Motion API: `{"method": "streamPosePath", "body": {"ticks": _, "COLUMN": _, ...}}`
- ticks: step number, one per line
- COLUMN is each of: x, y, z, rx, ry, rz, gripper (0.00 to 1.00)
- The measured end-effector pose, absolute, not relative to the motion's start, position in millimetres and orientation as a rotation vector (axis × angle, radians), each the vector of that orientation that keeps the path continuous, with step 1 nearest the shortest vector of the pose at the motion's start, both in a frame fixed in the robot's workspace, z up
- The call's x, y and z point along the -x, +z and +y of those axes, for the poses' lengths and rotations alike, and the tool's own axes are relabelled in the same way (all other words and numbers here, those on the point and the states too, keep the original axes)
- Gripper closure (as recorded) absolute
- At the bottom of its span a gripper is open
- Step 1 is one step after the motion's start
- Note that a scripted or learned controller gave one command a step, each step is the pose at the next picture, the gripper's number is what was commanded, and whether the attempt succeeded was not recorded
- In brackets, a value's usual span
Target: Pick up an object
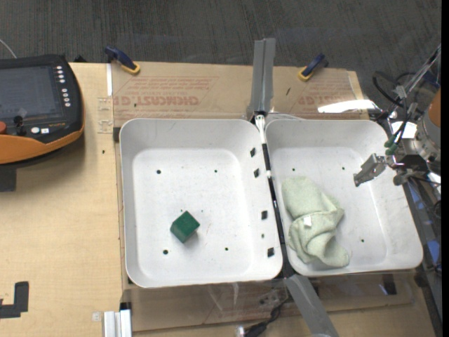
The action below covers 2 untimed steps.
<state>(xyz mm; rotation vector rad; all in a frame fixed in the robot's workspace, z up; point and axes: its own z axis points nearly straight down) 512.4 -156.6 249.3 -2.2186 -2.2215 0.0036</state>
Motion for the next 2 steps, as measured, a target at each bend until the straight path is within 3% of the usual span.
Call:
{"method": "streamPosePath", "body": {"ticks": 1, "x": -480.3, "y": 97.5, "z": -107.9, "rx": 2.288, "ry": -0.003, "rz": -2.154, "gripper": 0.00}}
{"method": "streamPosePath", "body": {"ticks": 2, "x": -480.3, "y": 97.5, "z": -107.9, "rx": 2.288, "ry": -0.003, "rz": -2.153, "gripper": 0.00}}
